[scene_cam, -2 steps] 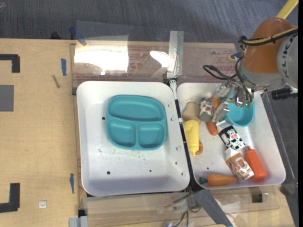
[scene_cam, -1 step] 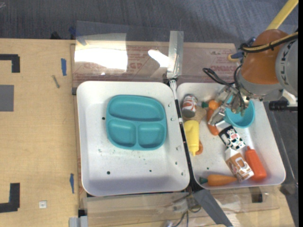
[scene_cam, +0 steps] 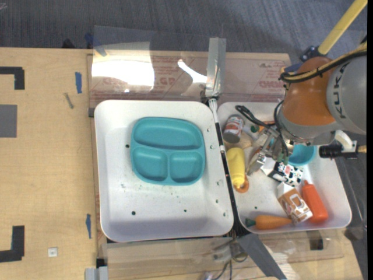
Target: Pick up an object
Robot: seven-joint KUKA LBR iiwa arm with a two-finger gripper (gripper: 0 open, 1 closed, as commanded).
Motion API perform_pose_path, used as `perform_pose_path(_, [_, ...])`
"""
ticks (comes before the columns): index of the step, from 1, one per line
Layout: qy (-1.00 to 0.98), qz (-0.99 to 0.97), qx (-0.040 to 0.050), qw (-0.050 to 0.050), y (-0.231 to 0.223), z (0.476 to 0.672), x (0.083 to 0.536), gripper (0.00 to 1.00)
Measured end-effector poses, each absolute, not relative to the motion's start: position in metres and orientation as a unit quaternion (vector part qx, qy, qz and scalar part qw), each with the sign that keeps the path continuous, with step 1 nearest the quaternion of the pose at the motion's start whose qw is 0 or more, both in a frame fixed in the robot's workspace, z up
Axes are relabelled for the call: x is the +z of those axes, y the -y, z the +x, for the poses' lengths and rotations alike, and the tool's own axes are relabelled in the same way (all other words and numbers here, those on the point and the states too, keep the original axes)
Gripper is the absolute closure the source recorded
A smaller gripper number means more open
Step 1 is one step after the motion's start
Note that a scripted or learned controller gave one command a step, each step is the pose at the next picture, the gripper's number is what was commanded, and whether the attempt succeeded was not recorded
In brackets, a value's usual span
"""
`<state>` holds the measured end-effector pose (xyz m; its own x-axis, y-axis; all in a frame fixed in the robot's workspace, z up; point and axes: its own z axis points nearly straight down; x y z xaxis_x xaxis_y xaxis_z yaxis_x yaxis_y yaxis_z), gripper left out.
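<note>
The arm reaches in from the right and hangs over the right bin, its orange band above the wrist and the tool low among the clutter near the middle of that bin. I cannot tell from this slanted view whether the tool is released or clenched, and nothing can be seen gripped in it, so no object counts as picked up. The candidates all lie in the right bin: a yellow piece like a banana along the left wall, a small can above it, a black-and-white patterned item just beside the tool, a blue cup partly under the wrist, a brown packet touching an orange cylinder, and a carrot near the front wall. The left bin holds a teal divided tray, well apart from the arm. By my reading, the step in hand is the descent or the closing for a grasp, aimed somewhere between the yellow piece and the patterned item. The next move calls for settling on a single object, closing squarely on it without pinching a neighbour, then lifting straight up clear of the bin walls.
</note>
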<state>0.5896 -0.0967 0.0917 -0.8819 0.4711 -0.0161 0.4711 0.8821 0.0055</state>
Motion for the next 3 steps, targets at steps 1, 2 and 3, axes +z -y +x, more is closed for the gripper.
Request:
perform_pose_path(1, [-0.939, 0.344, 0.0021, 0.006, 0.106, 0.549, 0.09, 0.0])
perform_pose_path(2, [-0.939, 0.343, 0.0014, 0.005, 0.1, 0.642, 0.134, 0.0])
perform_pose_path(3, [-0.926, 0.377, 0.0009, 0.003, 0.1, 0.631, 0.088, 0.0])
